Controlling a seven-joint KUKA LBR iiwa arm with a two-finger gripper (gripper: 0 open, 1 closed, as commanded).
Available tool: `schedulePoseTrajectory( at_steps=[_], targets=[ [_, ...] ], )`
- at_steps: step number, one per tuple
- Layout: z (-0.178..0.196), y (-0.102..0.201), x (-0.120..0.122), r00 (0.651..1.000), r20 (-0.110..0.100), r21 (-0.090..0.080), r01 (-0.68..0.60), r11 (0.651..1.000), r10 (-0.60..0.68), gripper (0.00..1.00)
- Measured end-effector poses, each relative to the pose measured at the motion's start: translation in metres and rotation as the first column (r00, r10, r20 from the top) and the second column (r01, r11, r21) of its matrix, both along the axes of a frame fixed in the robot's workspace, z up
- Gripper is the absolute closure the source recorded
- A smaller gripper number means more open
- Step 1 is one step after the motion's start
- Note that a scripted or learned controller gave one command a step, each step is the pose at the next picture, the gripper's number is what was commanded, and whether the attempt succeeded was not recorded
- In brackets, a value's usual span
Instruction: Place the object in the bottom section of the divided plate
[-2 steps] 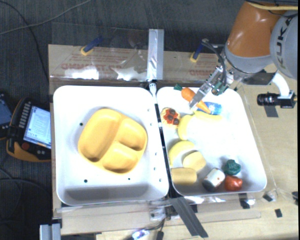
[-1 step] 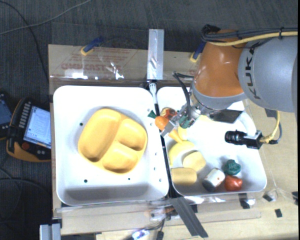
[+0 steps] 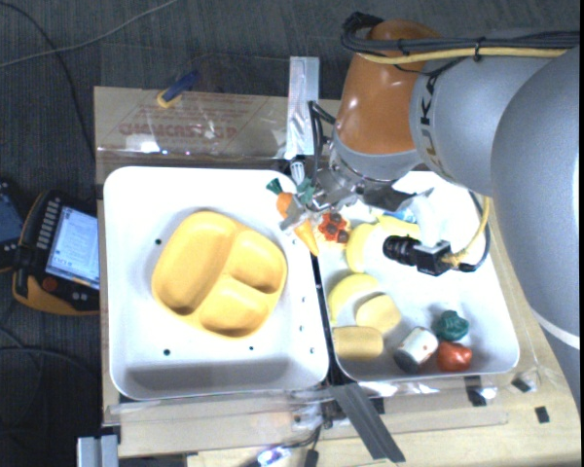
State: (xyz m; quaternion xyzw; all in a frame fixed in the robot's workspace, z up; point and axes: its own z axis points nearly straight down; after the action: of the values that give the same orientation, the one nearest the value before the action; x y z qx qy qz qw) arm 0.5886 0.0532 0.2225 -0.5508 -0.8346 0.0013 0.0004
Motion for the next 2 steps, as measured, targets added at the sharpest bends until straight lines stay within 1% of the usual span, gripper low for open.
schedulePoseTrajectory(
  at_steps=[1, 2],
  targets=[
    [0.068, 0.071, -0.007, 0.916, 0.002, -0.003, 0.402, 0.916, -0.402, 1.00],
    [-0.110, 0.081, -0.069, 0.941, 0.010, 0.010, 0.338, 0.941, -0.338, 1.00]
  ],
)
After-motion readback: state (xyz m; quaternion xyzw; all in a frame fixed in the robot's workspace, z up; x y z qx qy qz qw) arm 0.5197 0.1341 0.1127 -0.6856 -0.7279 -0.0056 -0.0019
